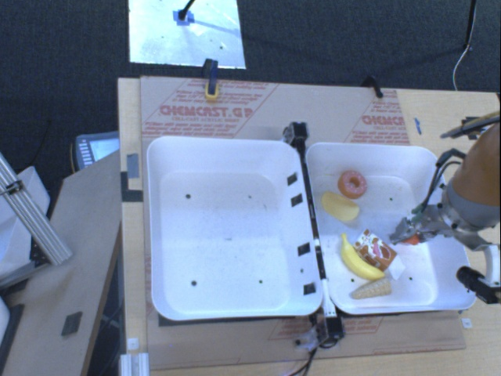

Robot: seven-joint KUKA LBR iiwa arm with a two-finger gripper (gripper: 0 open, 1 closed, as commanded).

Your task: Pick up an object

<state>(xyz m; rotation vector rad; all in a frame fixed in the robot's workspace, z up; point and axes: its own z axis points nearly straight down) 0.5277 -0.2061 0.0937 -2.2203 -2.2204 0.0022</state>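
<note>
The end effector (pixel 407 233) sits low in the right bin (pixel 423 163), and whether it is released or clenched cannot be told. Just to its left lies a red-and-white packet (pixel 374 251), touching a banana (pixel 356 260). A cone-shaped piece (pixel 371 289) lies below; a yellow piece (pixel 340 205) and pink doughnut (pixel 352 183) farther up-left.

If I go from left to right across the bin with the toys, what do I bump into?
Lemon → donut → claw. The banana, wrapped snack and cone overlap sideways, so I left them out.
</note>
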